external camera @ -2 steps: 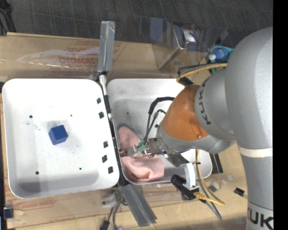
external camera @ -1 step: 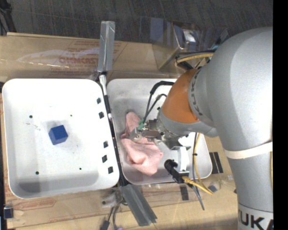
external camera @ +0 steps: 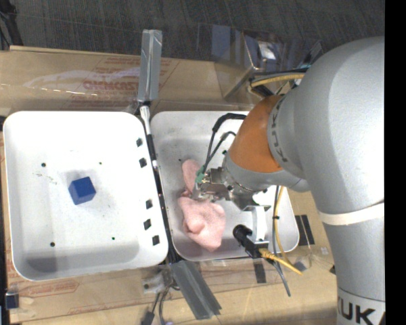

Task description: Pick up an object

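Note:
A soft pink object [external camera: 201, 215] lies in the right bin [external camera: 172, 134], along its left half. My gripper [external camera: 201, 189] is down in that bin directly over the pink object's upper part, touching or nearly touching it. The arm's grey body and orange band [external camera: 254, 141] cover the bin's right side. A blue cube [external camera: 82, 189] rests in the left bin [external camera: 27, 134], near its middle.
A metal divider with black clips [external camera: 149, 181] separates the two bins. Cables [external camera: 277, 256] hang near the right bin's lower right corner. Brown cardboard [external camera: 74, 76] lies behind the bins.

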### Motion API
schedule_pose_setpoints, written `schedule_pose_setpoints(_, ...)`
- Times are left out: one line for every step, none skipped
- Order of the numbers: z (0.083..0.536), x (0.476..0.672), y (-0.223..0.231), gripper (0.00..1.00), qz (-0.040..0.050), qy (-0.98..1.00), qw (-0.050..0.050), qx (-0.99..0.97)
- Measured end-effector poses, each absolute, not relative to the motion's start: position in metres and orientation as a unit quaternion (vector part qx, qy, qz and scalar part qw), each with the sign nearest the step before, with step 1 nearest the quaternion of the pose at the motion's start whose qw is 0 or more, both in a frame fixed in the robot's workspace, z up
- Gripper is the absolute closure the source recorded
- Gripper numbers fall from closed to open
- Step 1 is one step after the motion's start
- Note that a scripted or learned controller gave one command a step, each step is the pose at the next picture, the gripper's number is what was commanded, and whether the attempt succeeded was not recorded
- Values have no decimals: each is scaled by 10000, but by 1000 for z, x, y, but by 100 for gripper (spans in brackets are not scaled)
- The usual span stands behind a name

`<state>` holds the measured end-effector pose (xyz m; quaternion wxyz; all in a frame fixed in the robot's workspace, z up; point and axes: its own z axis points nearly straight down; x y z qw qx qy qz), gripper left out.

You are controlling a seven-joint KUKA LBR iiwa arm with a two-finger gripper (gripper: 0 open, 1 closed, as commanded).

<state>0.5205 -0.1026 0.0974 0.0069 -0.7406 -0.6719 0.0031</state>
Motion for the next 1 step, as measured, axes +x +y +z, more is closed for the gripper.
schedule_pose_setpoints(173, 538, -121, 100, 30, -5687, 39, -8226)
